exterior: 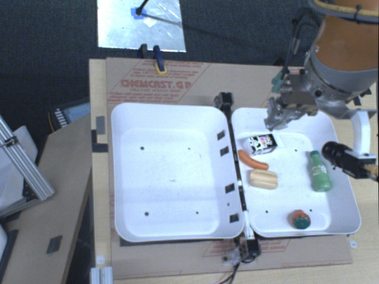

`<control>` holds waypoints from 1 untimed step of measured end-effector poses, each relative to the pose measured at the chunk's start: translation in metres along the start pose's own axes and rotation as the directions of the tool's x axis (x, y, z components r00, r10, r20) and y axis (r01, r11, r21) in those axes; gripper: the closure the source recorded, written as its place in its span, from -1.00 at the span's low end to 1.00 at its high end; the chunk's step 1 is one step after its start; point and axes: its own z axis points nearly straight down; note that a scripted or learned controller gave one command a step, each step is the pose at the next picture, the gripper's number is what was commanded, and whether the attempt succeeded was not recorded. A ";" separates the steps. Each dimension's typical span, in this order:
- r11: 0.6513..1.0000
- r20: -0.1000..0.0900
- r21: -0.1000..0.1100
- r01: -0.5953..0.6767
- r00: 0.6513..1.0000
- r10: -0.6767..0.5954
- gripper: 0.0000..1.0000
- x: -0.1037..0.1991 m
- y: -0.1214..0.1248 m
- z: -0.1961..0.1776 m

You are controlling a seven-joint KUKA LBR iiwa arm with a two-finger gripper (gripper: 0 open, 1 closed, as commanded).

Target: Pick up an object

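approach step: the gripper [277, 118], its fingers seemingly apart and holding nothing, hovers over the right bin [349, 218] just above the small black-and-white carton [262, 143]. next it must descend squarely and close.

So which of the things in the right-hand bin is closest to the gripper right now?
The small black-and-white carton; it lies just below the gripper, while the hot dog, green bottle and orange ball sit farther off.

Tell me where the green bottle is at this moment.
The green bottle lies in the right bin, near its right edge, to the right of the bun and above the orange ball.
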 end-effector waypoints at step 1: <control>1.000 0.000 -0.001 -0.002 1.000 0.002 1.00 0.051 -0.012 -0.032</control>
